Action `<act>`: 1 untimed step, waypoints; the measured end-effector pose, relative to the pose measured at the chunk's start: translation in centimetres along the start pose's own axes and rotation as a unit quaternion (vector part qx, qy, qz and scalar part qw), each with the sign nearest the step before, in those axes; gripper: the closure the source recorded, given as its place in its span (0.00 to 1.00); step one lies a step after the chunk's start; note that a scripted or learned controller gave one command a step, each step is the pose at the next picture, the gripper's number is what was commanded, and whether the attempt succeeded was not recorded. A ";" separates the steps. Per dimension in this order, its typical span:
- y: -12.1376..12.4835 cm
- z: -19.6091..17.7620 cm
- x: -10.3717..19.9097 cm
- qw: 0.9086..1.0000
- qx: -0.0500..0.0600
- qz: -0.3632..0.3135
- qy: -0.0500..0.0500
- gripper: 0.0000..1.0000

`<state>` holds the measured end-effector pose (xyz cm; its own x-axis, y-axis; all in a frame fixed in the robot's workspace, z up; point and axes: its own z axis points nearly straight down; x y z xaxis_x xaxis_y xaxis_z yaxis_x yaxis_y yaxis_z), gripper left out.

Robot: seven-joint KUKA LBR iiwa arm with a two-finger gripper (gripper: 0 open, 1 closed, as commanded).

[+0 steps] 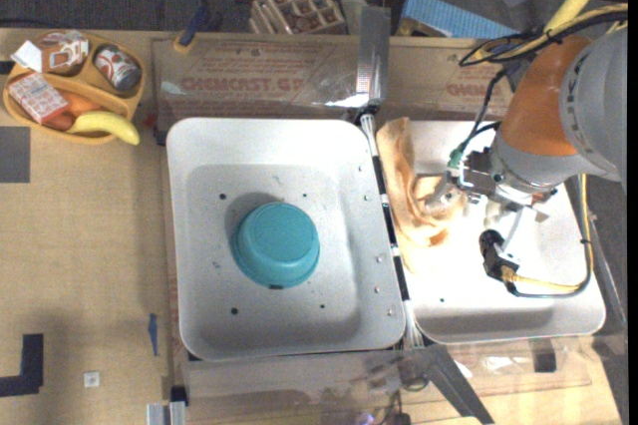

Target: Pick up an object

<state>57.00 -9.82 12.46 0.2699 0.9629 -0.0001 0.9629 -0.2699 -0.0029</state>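
A teal bowl [277, 243] lies upside down in the middle of the left bin [199, 164]. In the right bin [558, 313] a tan cloth [401, 176] is bunched along the left wall, with a small brownish object beside it. My gripper [446, 199] reaches down at the cloth's right edge, under the grey wrist and orange band. Its fingertips are lost against the cloth and the small object.
A yellow tray [60, 109] with a banana and snack packs sits at the far left on the bench. A cardboard strip runs behind both bins. A black cable with a yellow lead [528, 285] loops over the right bin's floor.
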 end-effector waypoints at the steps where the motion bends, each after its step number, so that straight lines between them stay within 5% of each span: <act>1: 4.6 3.5 0.8 0.992 -0.006 -0.123 0.000 0.00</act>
<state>61.60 -10.25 8.99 0.0265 0.9996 -0.0009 0.9996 -0.0265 0.0086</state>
